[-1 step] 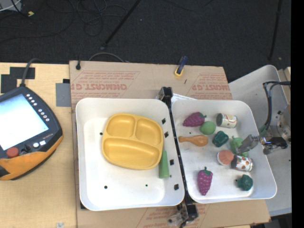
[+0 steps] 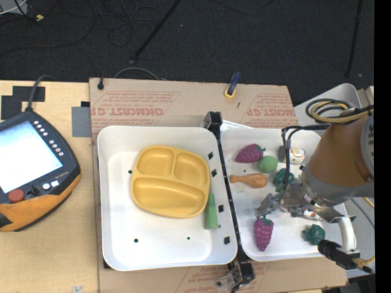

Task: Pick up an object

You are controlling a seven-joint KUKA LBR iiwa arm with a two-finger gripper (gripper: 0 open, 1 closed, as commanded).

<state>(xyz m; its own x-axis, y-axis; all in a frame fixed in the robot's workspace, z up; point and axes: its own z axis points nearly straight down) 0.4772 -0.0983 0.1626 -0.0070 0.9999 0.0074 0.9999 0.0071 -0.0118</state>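
Observation:
My gripper (image 2: 282, 205) hangs low over the middle of the right bin (image 2: 244, 249), under the arm's orange band (image 2: 342, 157). Just below and left of it lies a purple grape bunch (image 2: 263, 233). A teal toy (image 2: 282, 177) sits right above the gripper, and a second teal piece (image 2: 314, 233) lies to its lower right. Farther left in that bin are an orange-brown drumstick (image 2: 248, 179), a green ball (image 2: 267, 163) and another purple bunch (image 2: 249, 153). I see nothing lifted off the bin floor.
The left bin (image 2: 116, 237) holds a yellow divided plate (image 2: 171, 182) and a green stick (image 2: 211, 212) against its right wall. A teach pendant (image 2: 30, 163) lies on the bench at far left. A blue and yellow clamp (image 2: 232, 85) sits on the cardboard behind the bins.

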